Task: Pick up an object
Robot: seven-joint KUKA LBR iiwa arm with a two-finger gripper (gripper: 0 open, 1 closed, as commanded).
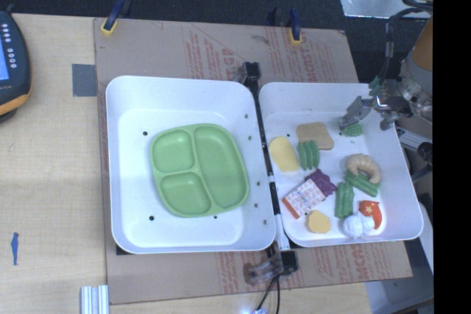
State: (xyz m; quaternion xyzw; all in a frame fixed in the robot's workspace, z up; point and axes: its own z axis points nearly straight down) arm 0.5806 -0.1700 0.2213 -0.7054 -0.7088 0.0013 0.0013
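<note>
Snack packet [309, 193], printed label illegible

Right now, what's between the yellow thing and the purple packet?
In the camera view, bare white bin floor lies between the yellow piece and the purple packet. The green beans sit just to the right of that gap.

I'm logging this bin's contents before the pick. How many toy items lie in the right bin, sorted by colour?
Green: 4, first at, plus
Yellow: 2, and
Tan: 2, and
Purple and white packet: 1
Red and white piece: 1
Total: 10
</note>
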